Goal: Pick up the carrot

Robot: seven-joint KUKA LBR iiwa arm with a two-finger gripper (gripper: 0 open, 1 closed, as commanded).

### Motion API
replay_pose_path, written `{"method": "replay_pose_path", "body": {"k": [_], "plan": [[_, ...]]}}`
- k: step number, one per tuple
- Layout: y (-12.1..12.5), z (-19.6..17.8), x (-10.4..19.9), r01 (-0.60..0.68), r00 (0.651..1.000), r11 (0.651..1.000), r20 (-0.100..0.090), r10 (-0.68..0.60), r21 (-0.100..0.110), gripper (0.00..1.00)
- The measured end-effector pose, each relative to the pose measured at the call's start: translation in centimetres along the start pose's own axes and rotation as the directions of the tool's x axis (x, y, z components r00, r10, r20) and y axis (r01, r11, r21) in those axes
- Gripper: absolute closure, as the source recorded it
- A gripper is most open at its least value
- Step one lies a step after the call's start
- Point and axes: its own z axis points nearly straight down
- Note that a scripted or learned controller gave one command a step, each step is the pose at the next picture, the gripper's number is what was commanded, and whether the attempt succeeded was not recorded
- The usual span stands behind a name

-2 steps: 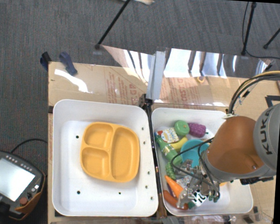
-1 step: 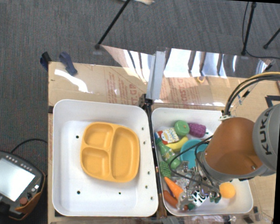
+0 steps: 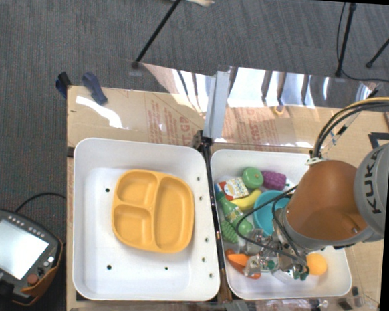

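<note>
now arm [image 3: 325, 202] low, claw [image 3: 273, 262] nr carrot [image 3: 238, 259]

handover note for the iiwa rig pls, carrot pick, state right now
Gripper: low in the right bin, near its front edge, over the toys; no object visibly held.
Carrot: lying in the right bin just left of the gripper, orange, partly hidden by it.
Left bin: holds the yellow divided plate.
Done: arm is down at the carrot.
Left: confirm the grasp, lift the carrot.
</note>
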Motion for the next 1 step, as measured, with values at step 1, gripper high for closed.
{"method": "replay_pose_path", "body": {"k": [1], "plan": [[-0.99, -6.8, -5.98, -0.364, 0.932, 0.932, 0.0, 0.364, 0.003, 1.0]]}}
